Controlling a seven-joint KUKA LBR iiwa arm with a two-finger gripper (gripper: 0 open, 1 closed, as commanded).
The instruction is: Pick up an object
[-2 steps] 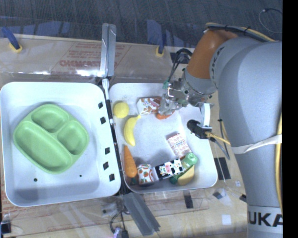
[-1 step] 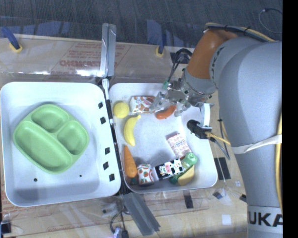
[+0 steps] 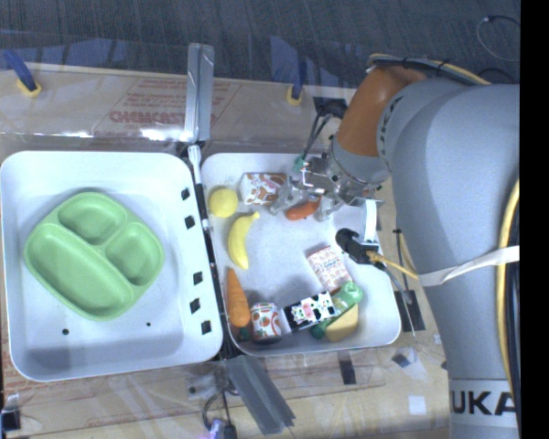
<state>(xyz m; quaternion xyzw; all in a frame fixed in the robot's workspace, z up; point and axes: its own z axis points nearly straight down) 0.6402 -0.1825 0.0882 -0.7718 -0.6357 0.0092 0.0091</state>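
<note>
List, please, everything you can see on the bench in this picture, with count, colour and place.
bins: two, white, side by side.
divided plate: one, green, left bin.
lemon: one, yellow, right bin, upper left.
banana: one, yellow, below the lemon.
carrot: one, orange, right bin's left wall.
small cartons: four, printed, right bin.
small orange item: one, under the tool.
green and yellow item: one, lower right corner.
arm: one, grey, orange band, from the right.
tool: one, low over the right bin's top.
</note>
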